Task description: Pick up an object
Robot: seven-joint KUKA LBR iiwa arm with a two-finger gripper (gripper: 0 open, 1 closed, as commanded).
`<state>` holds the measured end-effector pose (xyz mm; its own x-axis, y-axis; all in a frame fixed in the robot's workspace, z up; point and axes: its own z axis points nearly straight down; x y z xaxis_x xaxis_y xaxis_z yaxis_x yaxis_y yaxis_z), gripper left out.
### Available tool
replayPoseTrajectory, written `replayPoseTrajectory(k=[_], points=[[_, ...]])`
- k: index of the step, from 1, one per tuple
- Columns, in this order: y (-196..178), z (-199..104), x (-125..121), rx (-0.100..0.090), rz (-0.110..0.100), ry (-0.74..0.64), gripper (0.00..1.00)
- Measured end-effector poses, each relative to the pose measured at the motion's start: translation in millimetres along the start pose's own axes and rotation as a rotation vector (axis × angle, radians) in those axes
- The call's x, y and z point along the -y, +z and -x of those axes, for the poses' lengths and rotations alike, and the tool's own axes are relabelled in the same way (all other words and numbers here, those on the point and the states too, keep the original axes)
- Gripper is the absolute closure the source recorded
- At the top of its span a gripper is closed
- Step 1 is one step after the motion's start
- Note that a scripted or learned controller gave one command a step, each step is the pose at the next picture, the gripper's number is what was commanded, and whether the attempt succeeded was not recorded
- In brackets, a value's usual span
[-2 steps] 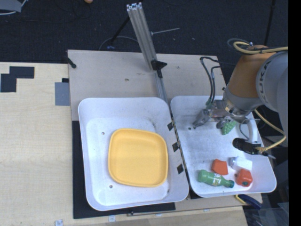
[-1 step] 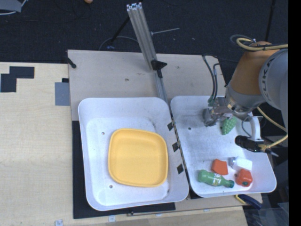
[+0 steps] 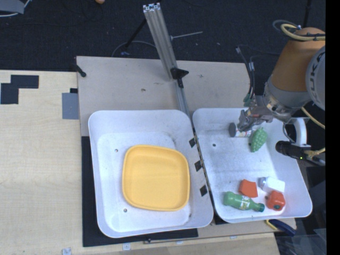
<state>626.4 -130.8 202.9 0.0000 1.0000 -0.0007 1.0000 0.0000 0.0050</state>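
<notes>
Standing over the right bin (image 3: 289, 209), the gripper (image 3: 249, 122) hangs at the far side, beside a small grey and pale object (image 3: 237, 129) I cannot identify; whether anything is held cannot be told. A bumpy green toy (image 3: 258, 140) lies just beside the gripper, toward the near right. Along the near edge cluster a green bottle (image 3: 242, 202), an orange block (image 3: 248, 188), a white piece (image 3: 274, 184) and an orange-red toy (image 3: 275, 200). Open floor separates the groups. A yellow plate (image 3: 156, 177) occupies the left bin (image 3: 106, 126).

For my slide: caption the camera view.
Grey arm's claw low in right white bin, beside green ridged toy; yellow plate left.
</notes>
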Motion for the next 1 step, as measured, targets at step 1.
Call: replayPoseTrajectory(k=[1], points=[[-5.4, 0.5, 0.0, -0.001, -0.005, 0.000, 1.00]])
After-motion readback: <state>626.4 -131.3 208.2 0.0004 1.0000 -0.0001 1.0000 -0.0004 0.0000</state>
